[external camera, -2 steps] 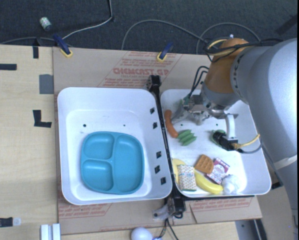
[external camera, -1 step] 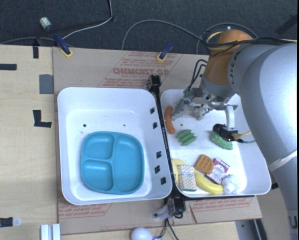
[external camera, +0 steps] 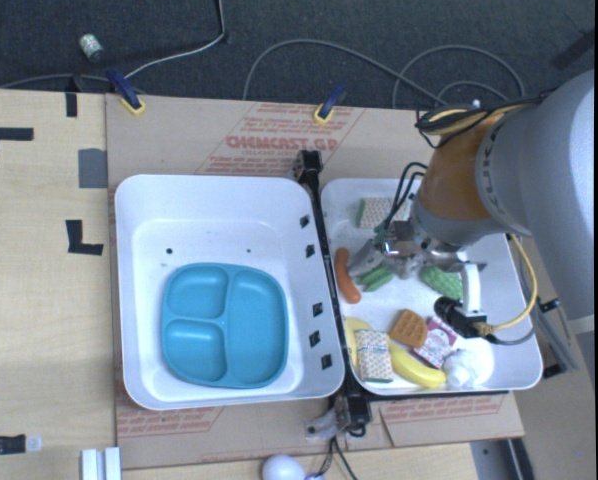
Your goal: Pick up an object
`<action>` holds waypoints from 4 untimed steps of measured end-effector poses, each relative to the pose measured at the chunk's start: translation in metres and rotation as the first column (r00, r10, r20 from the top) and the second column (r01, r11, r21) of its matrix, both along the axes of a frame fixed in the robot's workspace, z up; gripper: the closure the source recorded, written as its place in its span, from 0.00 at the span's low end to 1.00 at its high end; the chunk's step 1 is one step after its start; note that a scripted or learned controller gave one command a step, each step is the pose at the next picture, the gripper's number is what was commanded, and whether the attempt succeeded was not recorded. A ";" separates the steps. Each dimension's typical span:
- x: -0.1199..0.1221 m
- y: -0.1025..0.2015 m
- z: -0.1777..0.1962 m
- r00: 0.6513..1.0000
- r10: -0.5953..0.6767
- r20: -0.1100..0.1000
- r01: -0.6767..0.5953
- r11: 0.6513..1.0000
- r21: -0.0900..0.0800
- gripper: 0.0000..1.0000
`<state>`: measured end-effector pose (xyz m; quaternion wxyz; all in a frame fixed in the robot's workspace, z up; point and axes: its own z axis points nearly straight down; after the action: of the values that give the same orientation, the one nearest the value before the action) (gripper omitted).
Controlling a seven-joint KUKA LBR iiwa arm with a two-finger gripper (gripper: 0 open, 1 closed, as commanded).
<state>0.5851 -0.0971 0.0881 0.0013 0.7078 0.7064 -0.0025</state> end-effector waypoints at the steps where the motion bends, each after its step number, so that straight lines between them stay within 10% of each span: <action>1: 0.002 0.003 0.012 1.000 0.002 0.006 -0.002 1.000 0.004 1.00; 2: -0.034 0.076 0.096 1.000 0.004 0.001 -0.004 1.000 0.006 1.00; 3: -0.035 0.075 0.096 1.000 0.004 0.000 -0.004 1.000 0.006 0.00; 4: 0.021 0.032 0.096 1.000 0.003 0.001 -0.003 1.000 0.004 0.00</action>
<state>0.6057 -0.0656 0.1839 0.0001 0.7069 0.7073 -0.0008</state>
